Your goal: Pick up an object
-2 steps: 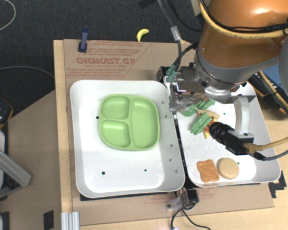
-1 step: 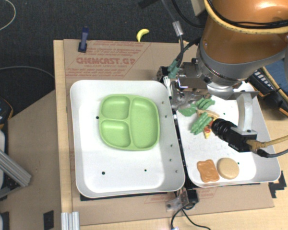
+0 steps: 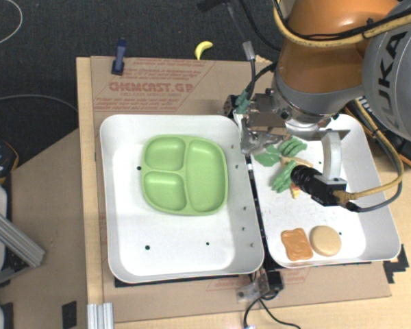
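Observation:
My gripper [image 3: 258, 141] hangs low over the far left part of the right bin [image 3: 370, 245], close to the wall between the two bins. Right under and beside it lies a cluster of green leafy toy pieces [image 3: 282, 175], partly hidden by the wrist. Near the bin's front edge an orange toast-shaped piece [image 3: 296, 244] rests next to a round beige piece [image 3: 325, 240]. The left bin [image 3: 123, 238] holds a light green divided plate [image 3: 185, 174].
The arm's large grey and orange body [image 3: 329, 40] covers the far side of the right bin. On the cardboard behind the bins lie a small yellow banana shape [image 3: 203, 48] and a blue object [image 3: 118, 57].

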You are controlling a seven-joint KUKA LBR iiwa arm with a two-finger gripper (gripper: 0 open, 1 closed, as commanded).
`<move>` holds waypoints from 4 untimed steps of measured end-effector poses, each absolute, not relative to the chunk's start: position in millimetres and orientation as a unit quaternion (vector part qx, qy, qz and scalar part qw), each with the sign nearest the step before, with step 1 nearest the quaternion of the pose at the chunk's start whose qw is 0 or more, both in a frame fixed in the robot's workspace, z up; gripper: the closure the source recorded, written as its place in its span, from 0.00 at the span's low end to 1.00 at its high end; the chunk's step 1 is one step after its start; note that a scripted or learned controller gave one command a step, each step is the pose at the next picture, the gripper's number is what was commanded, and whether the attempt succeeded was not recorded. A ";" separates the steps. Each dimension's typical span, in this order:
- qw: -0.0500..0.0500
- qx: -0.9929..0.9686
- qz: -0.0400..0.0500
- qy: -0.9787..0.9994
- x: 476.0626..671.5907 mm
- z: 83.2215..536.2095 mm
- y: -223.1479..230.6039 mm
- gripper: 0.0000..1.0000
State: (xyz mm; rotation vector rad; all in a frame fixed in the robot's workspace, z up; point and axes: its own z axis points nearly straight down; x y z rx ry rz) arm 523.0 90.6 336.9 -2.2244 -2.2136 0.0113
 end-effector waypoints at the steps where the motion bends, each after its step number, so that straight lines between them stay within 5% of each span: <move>1: -0.005 -0.708 -0.007 -0.706 514.4 461.6 60.2 1.00; 2: 0.006 -0.705 0.008 -0.709 489.6 221.3 164.0 1.00; 4: 0.000 -0.708 -0.001 -0.706 494.5 251.1 161.3 1.00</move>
